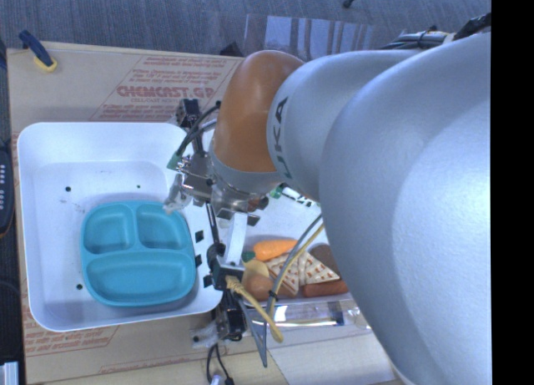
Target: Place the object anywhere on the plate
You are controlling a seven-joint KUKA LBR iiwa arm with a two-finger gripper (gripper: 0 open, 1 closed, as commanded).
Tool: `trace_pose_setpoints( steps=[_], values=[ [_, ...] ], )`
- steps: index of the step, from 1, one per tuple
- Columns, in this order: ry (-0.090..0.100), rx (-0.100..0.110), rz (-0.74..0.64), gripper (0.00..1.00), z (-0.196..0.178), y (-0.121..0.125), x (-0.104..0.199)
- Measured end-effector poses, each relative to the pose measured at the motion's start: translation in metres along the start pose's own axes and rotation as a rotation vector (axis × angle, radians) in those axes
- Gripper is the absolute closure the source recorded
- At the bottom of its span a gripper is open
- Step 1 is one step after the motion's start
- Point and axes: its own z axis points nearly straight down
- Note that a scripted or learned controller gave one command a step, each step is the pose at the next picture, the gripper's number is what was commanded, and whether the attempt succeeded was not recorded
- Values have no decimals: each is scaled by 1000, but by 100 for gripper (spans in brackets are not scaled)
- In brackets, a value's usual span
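Camera view — pincer (178,198) at blue plate (138,264) rim.

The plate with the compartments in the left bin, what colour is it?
Light blue: the plate shows clearly in the camera view.

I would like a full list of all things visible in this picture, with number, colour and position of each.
plate: 1, blue, three compartments, in the left bin
left bin: 1, white, left half of the bench
carrot: 1, orange, in the right bin beside the arm
waffle: 1, tan, right bin, right of the carrot
clamp: 1, blue and yellow, top left corner of the bench
arm: 1, grey with orange band, reaching in from the right
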Motion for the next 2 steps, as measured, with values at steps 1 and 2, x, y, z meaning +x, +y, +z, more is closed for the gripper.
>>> trace_pose_setpoints(
  steps=[1,2],
  values=[
    [0,0,0,0,0,0,0],
    [0,0,0,0,0,0,0]
  ],
)
